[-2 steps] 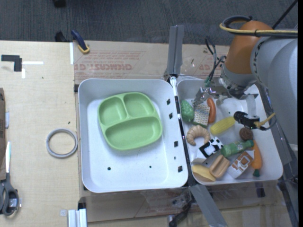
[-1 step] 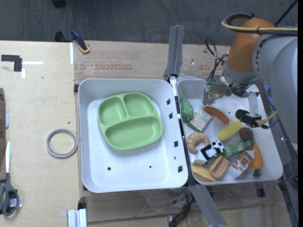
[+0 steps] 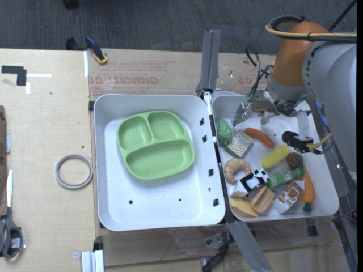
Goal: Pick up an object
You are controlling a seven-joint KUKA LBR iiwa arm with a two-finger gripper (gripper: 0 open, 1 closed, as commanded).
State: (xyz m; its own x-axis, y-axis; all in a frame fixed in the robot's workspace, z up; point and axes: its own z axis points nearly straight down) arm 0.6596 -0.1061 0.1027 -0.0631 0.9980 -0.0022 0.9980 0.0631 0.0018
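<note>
While a roll of tape [image 3: 74, 171] lay on the bench [image 3: 45, 118] at far left, the left bin [image 3: 108, 203] carried a green divided plate [image 3: 156, 144]. The right bin [image 3: 326, 205] was crowded with toy food: croissant [image 3: 237, 168], sausage [image 3: 259, 136], corn [image 3: 274, 156], carrot [image 3: 308, 189]. Above its far end hung the gripper [image 3: 253, 111], gripping nothing; whether it was spread I cannot tell.

Dark carpet floor [image 3: 142, 16] beyond wooden bench [image 3: 45, 123]
</note>
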